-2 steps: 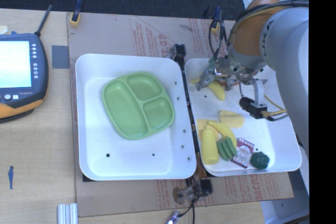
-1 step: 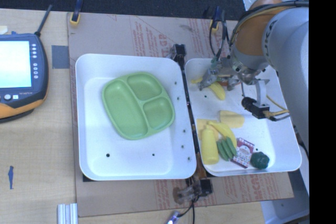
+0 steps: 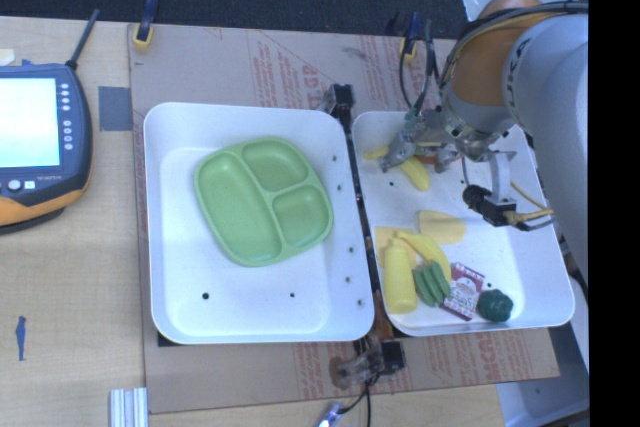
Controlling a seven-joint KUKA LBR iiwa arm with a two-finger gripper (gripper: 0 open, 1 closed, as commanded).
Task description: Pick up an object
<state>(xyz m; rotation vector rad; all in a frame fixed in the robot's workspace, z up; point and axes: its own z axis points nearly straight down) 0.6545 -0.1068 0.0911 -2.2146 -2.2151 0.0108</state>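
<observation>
The claw [image 3: 412, 151] is at the far end of the right bin [image 3: 535, 310]. It hangs just over a yellow banana [image 3: 414, 175]. I cannot tell its grip.

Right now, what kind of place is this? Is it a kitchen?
Probably a robot lab, not a kitchen: a grey arm's gripper reaches into a white bin of toy food, and a control tablet sits on the bench.

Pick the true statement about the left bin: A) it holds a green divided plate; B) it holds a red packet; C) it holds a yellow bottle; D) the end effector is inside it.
A: the green plate lies alone in the left bin, while the end effector is over the right bin.
</observation>
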